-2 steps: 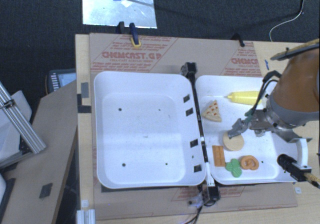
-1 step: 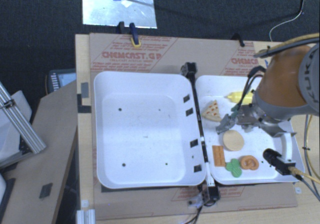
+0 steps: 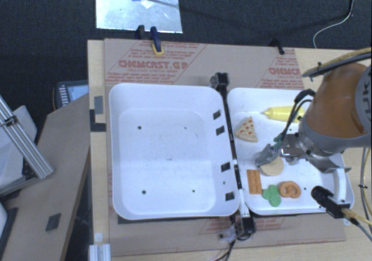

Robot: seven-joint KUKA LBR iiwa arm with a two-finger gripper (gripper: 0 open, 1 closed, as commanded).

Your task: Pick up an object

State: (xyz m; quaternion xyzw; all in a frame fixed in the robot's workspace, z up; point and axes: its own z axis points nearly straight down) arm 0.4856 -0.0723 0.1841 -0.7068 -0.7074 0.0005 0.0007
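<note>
Arm: being reached into the right bin (image 3: 349,193) from the right.
Gripper (image 3: 268,156): being held low, just above a round beige piece (image 3: 272,167).
Fingers: state cannot be told.
Nearby: pizza slice (image 3: 247,129), yellow piece (image 3: 280,114), orange block (image 3: 254,181), green piece (image 3: 271,195), pretzel (image 3: 290,189).

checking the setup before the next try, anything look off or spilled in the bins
Nothing stands out. The toys in the right bin lie apart inside it: pizza slice, orange block, green piece, pretzel. The claw hangs above a tan disc.
</note>
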